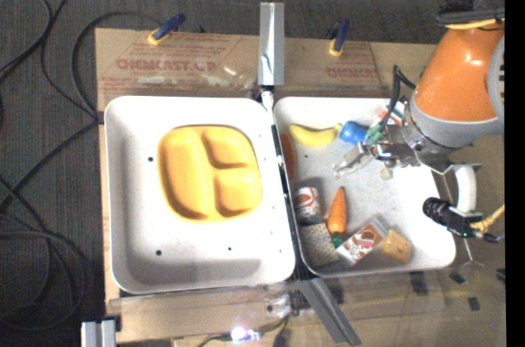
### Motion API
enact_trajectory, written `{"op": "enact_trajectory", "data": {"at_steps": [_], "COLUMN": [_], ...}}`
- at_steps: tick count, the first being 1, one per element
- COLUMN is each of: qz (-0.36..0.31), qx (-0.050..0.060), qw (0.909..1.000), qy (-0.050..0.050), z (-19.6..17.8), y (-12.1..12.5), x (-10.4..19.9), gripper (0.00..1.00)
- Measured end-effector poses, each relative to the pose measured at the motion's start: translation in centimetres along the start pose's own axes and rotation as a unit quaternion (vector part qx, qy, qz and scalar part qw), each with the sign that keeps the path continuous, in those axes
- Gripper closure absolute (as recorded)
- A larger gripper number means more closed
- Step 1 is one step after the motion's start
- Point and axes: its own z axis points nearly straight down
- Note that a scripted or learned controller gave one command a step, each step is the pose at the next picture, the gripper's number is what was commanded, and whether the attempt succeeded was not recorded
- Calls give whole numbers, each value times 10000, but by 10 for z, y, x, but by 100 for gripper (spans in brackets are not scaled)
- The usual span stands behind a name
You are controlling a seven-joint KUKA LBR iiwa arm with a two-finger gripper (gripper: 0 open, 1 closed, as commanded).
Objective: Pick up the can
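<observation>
Overhead view of the bench. The left bin (123,255) holds a yellow divided tray (211,171) near its middle. The right bin (426,255) serves as the landmark for the remaining items. The can (308,203), red and white, lies on its side against the right bin's left wall, about midway along it. Just beside the can, toward the bin's centre, lies a carrot (336,211), its green end pointing to the near wall. A small red-and-white box (362,243) and a tan block (397,247) rest near the bin's near wall, the block touching or nearly touching the box. A banana (310,134) lies at the bin's far wall, with a blue object (354,130) just beside it. The gripper (351,162) hovers over the bin's far half, well apart from the can; its fingers (345,166) stand slightly apart with nothing between them.
</observation>
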Motion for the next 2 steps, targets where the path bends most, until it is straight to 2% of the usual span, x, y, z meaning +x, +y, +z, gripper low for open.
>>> {"op": "enact_trajectory", "data": {"at_steps": [1,2], "qz": [55,594], "qx": [11,-64], "qw": [10000,9982], "qy": [9,-31], "z": [134,152], "y": [-22,59], "x": [-28,-8], "gripper": [0,0]}}
